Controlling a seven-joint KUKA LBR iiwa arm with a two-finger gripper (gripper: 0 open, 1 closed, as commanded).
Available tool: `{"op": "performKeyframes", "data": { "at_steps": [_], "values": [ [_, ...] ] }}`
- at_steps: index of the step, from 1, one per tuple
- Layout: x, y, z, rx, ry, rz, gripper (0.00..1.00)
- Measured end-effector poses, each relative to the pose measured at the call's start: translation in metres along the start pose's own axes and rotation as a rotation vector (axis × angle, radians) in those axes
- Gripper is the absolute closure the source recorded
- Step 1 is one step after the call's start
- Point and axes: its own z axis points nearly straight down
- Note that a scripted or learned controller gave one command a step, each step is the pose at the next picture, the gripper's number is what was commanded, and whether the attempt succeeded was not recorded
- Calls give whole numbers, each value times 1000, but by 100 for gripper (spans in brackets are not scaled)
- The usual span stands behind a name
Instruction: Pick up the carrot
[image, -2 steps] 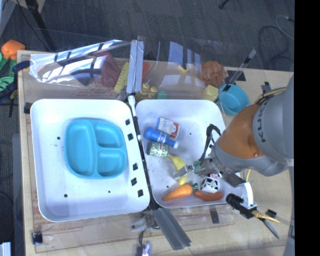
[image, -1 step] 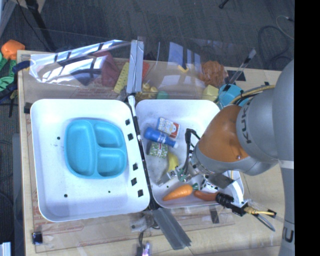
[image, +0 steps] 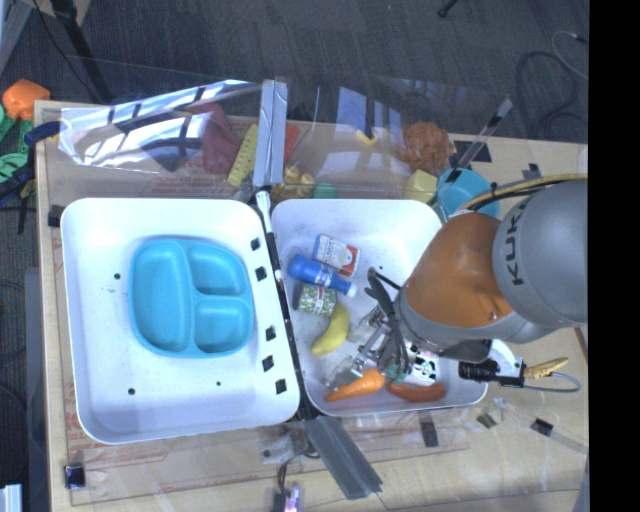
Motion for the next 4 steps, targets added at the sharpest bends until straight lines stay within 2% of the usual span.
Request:
{"op": "performKeyframes", "data": {
  "at_steps": [1,2,3,4],
  "values": [
    [26,37,-52,-2,-6,208,0],
    [4,7,-157,-4,-7,752,0],
    [12,16,-70,0,-1,136,0],
    [17,33,-7,-7,-22,63,0]
  ]
}}
